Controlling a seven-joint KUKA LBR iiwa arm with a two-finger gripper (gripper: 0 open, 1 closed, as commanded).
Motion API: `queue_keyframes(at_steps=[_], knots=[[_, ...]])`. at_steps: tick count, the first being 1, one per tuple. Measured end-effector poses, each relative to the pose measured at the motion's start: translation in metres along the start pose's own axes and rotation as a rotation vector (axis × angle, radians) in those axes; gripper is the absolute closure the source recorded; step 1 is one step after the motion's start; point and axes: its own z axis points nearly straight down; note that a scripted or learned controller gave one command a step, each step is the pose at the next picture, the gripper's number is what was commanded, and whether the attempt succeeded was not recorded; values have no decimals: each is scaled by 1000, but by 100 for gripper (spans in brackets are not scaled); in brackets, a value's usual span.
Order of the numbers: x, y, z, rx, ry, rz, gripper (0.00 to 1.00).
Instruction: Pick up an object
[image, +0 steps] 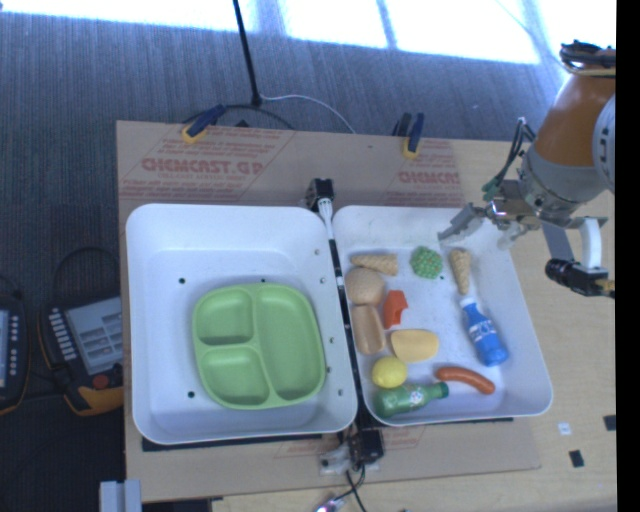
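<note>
My end effector (487, 218) hangs over the far right corner of the right bin (525, 345), fingers spread and pinching nothing, so no pick has begun. That corner is bare, which gives me room to come down. Candidates crowd the bin's middle: the green ball (427, 262) and the cone (459, 268) lie nearest, with the blue bottle (484, 333) by the right wall and the sausage (465, 378) by the near edge. The left bin (160, 235) carries a green divided plate (259, 345), likely a drop spot.
</note>
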Motion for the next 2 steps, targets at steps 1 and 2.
queue_keyframes(at_steps=[1, 2], knots=[[-21, -37, 101, -1, 9, -25, 0], [25, -91, 115, -17, -13, -547, 0]])
